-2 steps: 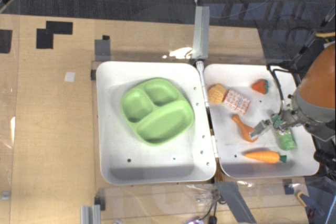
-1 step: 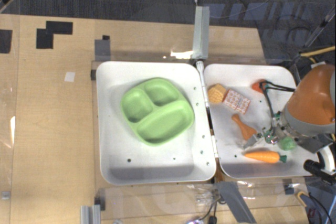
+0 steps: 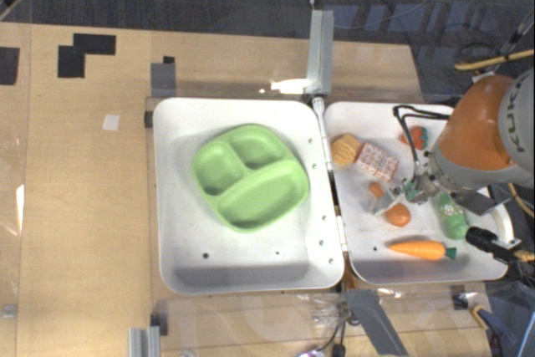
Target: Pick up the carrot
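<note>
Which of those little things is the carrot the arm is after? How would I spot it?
Look at the right bin of the two white ones, along its near edge. The carrot lies there on its side: a long, tapered orange piece with a small green tip at its right end. The orange thing just above it is short and round, and the gripper sits above that one.

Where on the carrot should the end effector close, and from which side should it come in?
Likely best across the thick orange middle of the carrot, coming straight down from above. It lies flat and lengthwise along the right bin's near wall, green top pointing right, so its narrow width would fit between the fingers. Bare floor on both long sides leaves room.
</note>
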`<state>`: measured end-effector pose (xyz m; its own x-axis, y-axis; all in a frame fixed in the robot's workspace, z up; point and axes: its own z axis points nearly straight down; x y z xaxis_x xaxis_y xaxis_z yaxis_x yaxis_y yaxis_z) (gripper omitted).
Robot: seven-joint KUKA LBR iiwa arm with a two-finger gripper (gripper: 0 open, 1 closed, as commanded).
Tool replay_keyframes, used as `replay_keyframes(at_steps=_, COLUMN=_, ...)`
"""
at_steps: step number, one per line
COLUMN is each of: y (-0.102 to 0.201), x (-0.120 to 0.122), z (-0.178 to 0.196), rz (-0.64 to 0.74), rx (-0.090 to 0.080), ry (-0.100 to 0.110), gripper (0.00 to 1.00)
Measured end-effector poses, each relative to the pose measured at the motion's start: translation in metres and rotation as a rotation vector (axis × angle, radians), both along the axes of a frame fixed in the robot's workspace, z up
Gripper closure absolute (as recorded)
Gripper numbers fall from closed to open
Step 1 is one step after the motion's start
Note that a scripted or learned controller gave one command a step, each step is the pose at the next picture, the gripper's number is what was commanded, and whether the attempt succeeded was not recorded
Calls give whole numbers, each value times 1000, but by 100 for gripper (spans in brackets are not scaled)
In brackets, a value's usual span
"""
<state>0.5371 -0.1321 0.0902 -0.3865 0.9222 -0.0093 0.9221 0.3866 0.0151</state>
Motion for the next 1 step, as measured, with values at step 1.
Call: replay_keyframes(at_steps=1, y=-18, x=-47, z=74, rz=-86, rx=2, ry=12, gripper=0)
